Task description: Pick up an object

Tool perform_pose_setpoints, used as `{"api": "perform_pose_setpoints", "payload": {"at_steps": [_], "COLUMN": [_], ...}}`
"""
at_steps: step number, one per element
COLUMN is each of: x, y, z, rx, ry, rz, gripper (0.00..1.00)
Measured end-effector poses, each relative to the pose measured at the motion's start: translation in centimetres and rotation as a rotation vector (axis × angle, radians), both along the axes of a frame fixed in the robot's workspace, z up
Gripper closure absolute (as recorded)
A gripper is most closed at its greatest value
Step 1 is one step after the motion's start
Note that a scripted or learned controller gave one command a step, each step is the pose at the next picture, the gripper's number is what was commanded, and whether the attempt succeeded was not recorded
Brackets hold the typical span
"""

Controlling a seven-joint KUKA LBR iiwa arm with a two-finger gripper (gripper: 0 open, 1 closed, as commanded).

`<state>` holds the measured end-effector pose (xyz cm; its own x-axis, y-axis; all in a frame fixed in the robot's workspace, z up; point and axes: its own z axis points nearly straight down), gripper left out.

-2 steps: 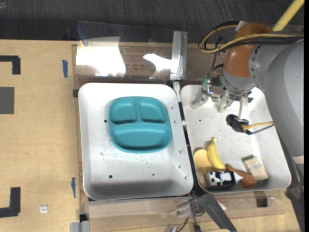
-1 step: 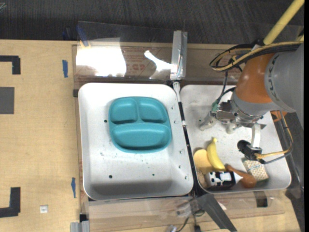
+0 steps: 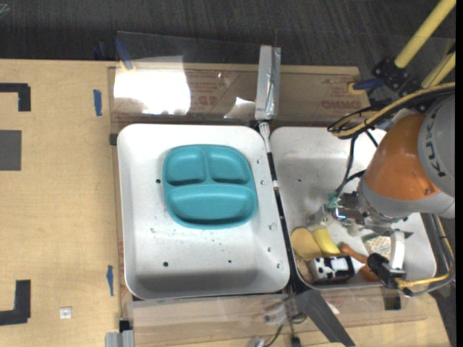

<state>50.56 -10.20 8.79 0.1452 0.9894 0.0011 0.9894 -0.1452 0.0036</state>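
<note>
Objects for picking sit clustered in the near end of the right bin (image 3: 304,157): a black-and-white item (image 3: 331,267) closest to the near wall, a yellow banana-like piece (image 3: 324,241) and a rounder yellow piece (image 3: 304,243) just beyond it, an orange item (image 3: 354,252) to their right, and a white speckled piece (image 3: 397,251) by the right wall. Exact identities are hard to make out. Tool (image 3: 346,210) hangs low over this bin, just above and beyond the yellow pieces; cannot tell how wide it stands or whether it grips anything. Arm (image 3: 405,165), grey with orange band, enters from the right. Left bin (image 3: 145,215) holds one teal divided plate (image 3: 210,185), three compartments, lying flat toward its far half. Both bins rest side by side on the table (image 3: 51,215).
</note>
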Motion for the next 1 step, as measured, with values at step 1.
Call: {"api": "perform_pose_setpoints", "payload": {"at_steps": [1], "x": [-0.15], "y": [0.51], "z": [0.55], "rx": [0.000], "ry": [0.003], "rz": [0.320], "gripper": [0.00]}}
